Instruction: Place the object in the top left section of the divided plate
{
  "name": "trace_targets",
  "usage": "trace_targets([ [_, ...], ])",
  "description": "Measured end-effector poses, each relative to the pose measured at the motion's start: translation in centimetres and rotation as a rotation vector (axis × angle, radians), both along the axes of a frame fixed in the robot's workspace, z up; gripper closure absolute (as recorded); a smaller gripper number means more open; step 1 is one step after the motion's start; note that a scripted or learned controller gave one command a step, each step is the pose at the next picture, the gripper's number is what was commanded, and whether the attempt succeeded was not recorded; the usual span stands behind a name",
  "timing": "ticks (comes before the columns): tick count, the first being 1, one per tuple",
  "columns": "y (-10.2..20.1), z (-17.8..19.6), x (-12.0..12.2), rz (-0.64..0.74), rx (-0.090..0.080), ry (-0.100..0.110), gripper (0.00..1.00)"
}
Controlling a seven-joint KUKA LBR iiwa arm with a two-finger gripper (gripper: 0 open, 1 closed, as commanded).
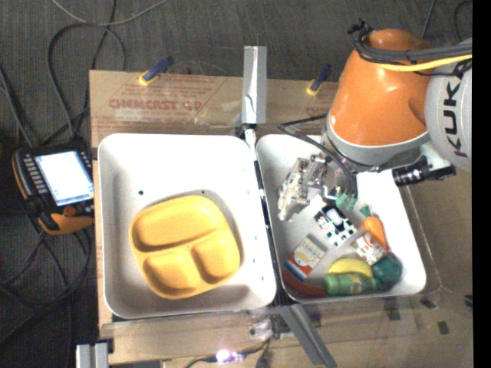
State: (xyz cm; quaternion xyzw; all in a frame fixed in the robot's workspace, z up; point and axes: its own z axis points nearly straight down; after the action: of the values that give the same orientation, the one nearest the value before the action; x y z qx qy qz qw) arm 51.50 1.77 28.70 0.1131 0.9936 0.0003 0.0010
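One fixed camera looks down at a slant from above the bench [176, 98], taking in both white bins [123, 175] and surrounding floor [46, 67].

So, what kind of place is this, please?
Probably a robotics lab, not a kitchen: a KUKA arm reaches over two white bins, a teach pendant lies beside them, and cables run over the carpet.

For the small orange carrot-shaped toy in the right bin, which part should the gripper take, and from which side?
Probably the middle of the small orange carrot-shaped toy, from above, with the gripper closing across its narrow width. It lies slanted near the right white bin's right side, with other toys close below, so the top is the freest approach.
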Motion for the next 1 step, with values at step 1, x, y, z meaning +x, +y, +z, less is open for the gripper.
trace_targets([
  [1, -5.55, -0.53, 0.60, 0.014, -0.003, 0.000, 1.00],
])
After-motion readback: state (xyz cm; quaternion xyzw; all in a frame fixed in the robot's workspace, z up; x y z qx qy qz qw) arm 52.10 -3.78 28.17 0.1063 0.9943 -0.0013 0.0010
